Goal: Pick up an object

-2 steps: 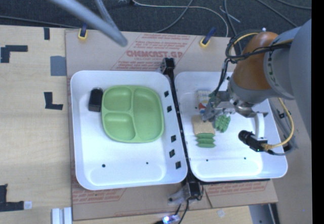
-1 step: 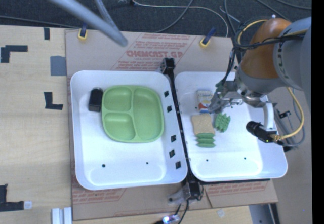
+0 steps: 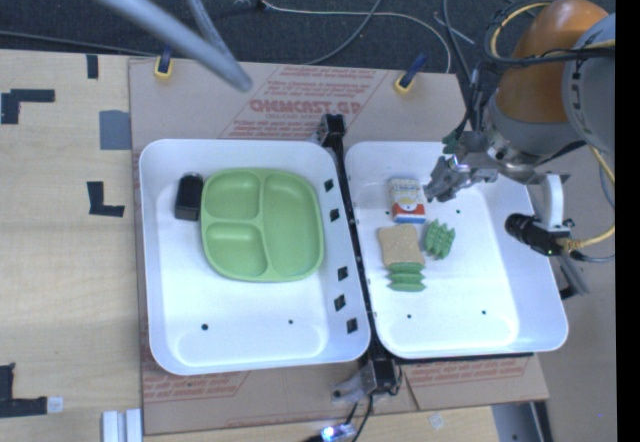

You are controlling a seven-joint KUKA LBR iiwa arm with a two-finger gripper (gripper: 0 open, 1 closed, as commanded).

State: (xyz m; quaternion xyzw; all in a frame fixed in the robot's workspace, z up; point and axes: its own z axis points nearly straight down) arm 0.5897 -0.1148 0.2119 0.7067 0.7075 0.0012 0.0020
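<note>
We are looking down on two white bins, and our gripper is hanging over the right bin, near its upper middle. Nothing is showing between the fingers, so we are not holding anything; whether the jaws are standing wide or narrow we cannot tell, since the dark fingertips are blurring together from this angle.

The candidates are clustering just below and to the left of the gripper: a small white and orange carton, a tan sponge-like block under it, a green ridged toy beside the block, and a second green ridged piece touching the block's lower edge. In the left bin a green divided plate is lying with a small black block against its left rim.

We are judging the crowding as the main risk. The carton and the tan block are sitting so close that a descent between them could land one finger on top of an object rather than beside it, knocking it aside or pinching two things at once. The soft, low green pieces may slip out of a shallow grasp.
</note>
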